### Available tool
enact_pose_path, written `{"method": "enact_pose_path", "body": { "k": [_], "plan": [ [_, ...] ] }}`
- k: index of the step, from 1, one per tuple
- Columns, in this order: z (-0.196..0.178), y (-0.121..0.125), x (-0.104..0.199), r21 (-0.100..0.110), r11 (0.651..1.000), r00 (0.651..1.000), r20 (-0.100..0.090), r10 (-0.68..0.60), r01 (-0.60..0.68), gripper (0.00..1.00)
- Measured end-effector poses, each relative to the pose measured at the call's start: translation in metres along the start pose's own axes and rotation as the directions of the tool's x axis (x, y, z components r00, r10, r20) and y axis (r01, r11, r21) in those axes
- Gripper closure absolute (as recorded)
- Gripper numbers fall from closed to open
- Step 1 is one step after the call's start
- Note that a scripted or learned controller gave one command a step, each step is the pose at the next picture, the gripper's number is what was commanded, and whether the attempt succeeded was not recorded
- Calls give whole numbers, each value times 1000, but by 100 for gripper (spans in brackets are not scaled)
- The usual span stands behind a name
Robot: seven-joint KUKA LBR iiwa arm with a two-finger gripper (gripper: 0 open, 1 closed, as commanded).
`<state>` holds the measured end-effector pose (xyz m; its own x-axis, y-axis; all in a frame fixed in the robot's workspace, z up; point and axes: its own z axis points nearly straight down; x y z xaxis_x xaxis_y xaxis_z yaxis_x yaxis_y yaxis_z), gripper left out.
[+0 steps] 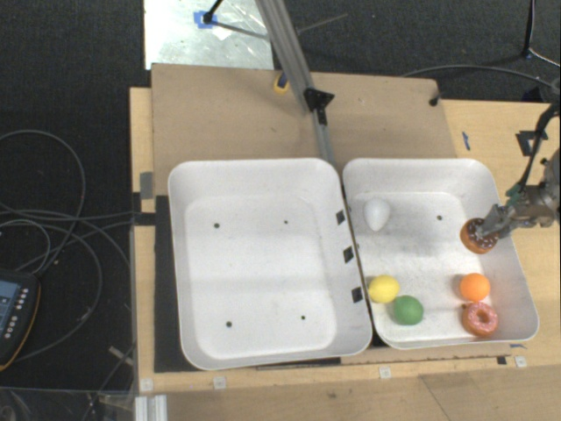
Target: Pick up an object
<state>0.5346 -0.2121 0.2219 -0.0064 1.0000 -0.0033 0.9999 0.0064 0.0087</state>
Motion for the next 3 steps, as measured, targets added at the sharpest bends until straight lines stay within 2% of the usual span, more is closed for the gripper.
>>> {"method": "enact_pose_path", "body": {
  "k": [1,3],
  "plan": [
    [-1,1,0,6,1000,1000,-2,1,-1,100],
    [-5,9,95,6,1000,1000,-5,-4,4,100]
  ]
}}
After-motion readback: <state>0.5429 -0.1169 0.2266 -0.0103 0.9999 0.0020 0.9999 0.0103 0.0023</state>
